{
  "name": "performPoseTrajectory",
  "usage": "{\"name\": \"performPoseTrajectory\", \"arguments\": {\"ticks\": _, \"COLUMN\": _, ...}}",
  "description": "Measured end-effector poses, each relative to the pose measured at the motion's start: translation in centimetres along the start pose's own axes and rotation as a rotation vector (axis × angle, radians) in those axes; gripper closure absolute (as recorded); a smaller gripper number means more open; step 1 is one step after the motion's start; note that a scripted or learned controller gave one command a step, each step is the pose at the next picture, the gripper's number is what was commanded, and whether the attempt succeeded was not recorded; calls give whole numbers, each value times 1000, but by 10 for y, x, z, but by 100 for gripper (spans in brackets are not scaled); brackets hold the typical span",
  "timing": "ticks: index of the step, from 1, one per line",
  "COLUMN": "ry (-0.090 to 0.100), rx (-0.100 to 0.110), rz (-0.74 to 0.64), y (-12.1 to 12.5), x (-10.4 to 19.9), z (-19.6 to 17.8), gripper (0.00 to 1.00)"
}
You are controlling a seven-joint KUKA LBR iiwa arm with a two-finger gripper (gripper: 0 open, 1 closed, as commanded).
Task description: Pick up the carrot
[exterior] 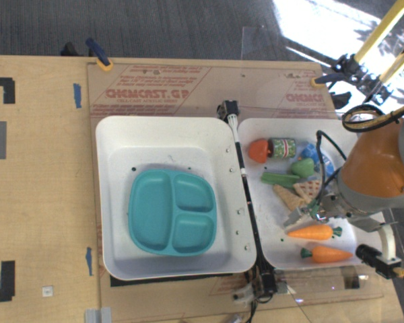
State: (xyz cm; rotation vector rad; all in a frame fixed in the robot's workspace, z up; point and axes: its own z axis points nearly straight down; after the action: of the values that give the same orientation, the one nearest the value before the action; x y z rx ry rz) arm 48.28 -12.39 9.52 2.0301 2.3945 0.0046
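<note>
**Now over the right bin, jaws unclear**

Low over the right bin the jaws hover just above a carrot; whether they are open or shut, I cannot tell. A second carrot lies just beside it, nearer the front wall. Behind them sit a tomato and a can. A teal tray rests in the left bin.

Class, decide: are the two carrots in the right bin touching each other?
Apart. The camera view shows a strip of white bin floor between the upper carrot and the lower carrot.
</note>
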Motion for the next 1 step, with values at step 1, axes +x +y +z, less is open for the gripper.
{"name": "performPoseTrajectory", "arguments": {"ticks": 1, "ry": -8, "rx": -5, "rz": -92, "y": 3, "x": 18, "z": 5, "gripper": 0}}
